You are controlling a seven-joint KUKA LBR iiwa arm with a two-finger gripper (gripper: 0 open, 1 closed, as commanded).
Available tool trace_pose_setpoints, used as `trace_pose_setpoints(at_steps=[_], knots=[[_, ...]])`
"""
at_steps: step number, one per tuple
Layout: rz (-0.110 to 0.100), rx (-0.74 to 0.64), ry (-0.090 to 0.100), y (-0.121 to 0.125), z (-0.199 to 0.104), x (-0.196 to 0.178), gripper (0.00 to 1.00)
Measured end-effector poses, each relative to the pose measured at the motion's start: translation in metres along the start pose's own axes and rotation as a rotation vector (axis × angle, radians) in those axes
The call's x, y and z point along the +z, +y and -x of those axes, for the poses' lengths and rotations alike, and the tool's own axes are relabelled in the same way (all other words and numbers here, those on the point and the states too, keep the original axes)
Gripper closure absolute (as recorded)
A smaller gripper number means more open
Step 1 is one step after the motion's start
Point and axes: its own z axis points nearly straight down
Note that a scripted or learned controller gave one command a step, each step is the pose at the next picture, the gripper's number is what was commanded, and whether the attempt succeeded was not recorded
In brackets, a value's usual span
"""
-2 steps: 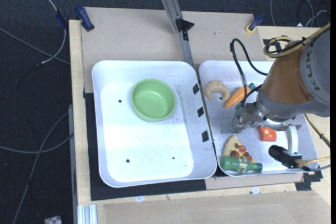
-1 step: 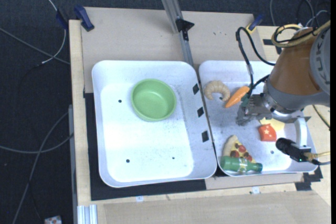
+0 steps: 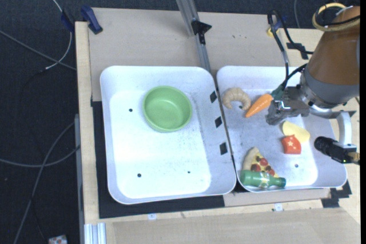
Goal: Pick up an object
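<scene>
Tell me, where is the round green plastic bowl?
The round green plastic bowl sits in the left white bin, toward its upper middle.

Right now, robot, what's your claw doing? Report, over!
Claw low in right bin, beside carrot. Nothing seen held. Croissant, yellow piece, red piece crowd close.

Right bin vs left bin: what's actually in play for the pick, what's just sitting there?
In play, by the gripper in the right bin:
- carrot, closest
- croissant
- yellow piece
- red piece

Lying about:
- pizza slice
- green bottle
- green bowl in the left bin
</scene>
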Motion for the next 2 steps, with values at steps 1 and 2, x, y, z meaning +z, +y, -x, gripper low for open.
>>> trace_pose_setpoints(at_steps=[1,2], knots=[[0.002,0.0,-0.001,-0.004,0.001,-0.047,1.0],[-0.002,-0.004,0.0,0.011,-0.051,-0.052,1.0]])
